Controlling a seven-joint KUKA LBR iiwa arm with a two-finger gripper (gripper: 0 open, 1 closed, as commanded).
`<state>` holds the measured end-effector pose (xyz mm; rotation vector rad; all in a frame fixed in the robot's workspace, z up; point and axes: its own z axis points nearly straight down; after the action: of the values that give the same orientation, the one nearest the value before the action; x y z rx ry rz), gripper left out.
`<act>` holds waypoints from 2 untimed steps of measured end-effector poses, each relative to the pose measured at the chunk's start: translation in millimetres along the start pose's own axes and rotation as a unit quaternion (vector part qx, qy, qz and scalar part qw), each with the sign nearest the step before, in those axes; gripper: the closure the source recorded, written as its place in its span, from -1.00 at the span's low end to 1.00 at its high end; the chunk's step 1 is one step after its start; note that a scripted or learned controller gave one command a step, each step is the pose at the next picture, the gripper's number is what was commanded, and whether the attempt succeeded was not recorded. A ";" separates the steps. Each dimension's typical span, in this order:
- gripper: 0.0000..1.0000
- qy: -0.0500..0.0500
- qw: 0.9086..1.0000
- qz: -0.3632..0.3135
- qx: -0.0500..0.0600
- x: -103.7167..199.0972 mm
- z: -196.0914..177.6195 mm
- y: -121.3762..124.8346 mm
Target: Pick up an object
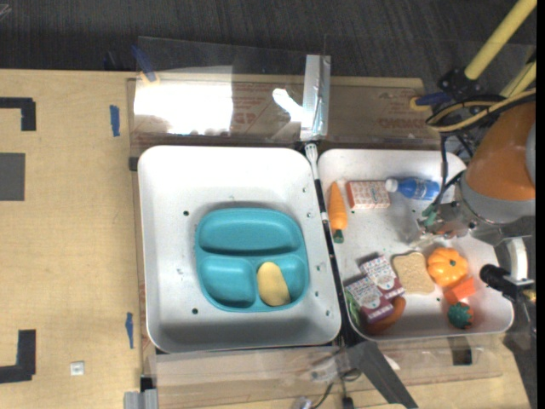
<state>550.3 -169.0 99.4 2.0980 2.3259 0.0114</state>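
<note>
Two shallow white bins are seen side by side on the bench: the left bin [162, 254] bears a teal divided tray [251, 258], in whose near right compartment a yellow potato-shaped piece [273, 284] lies, while the right bin [498, 318] is crowded with small things. Among them an orange carrot [338, 209] lies along the left wall, a small carton [368, 195] and a clear bottle with a blue cap [413, 187] lie at the far side, and a slice of toast [412, 273], two snack packets [373, 281], an orange pumpkin [447, 266] and a small green piece [461, 314] are gathered toward the near right. The arm [502, 164] is reached in from the right over the far right part of this bin, and the gripper [443, 218] is seen low between the bottle and the pumpkin; whether its claw is apart or together cannot be told, as its end is lost in dark clutter, and nothing is seen clamped in it. The step in hand is judged to be the approach, with no object yet lifted. For the next move, one target must be settled on, the pumpkin or toast being nearest, and the claw must be centred over it clear of its neighbours before closing.
</note>
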 end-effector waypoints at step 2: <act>1.00 0.000 0.999 -0.047 0.003 -16.7 11.0 -20.4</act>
<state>531.9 -187.6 88.2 1.9892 2.4240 0.0050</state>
